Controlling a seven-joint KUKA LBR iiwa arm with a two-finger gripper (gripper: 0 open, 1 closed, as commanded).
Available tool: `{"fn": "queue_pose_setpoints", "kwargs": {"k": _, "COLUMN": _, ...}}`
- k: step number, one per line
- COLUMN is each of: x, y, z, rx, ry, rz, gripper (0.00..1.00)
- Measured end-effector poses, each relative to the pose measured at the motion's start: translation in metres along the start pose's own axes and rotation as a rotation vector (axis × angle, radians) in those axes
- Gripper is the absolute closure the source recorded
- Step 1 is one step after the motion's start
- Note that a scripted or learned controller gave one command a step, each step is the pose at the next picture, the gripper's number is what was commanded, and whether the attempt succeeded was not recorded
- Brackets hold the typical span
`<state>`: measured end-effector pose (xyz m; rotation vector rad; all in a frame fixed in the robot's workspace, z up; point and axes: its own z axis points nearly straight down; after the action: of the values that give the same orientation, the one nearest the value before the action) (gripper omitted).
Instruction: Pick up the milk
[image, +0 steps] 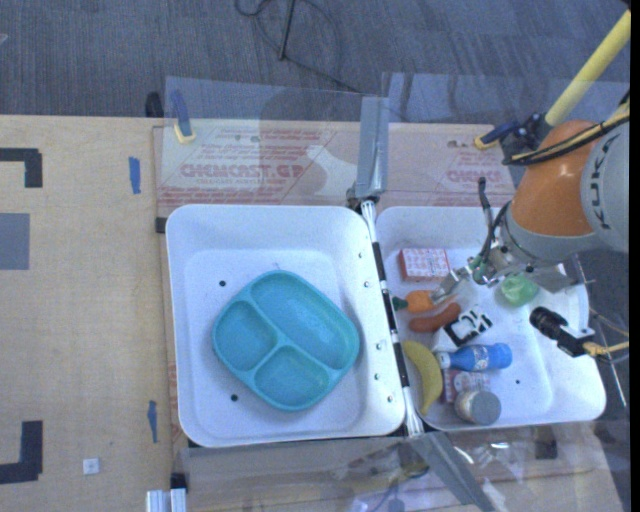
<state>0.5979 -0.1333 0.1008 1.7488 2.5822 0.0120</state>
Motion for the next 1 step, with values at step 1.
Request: {"fn": "queue_pose_setpoints", "kwargs": {"k": 1, "x": -0.0164, "y": -0.0484, "z": 0.0123, "rx": 0.012, "ry": 0.011, "rz": -0.083, "gripper": 0.0}}
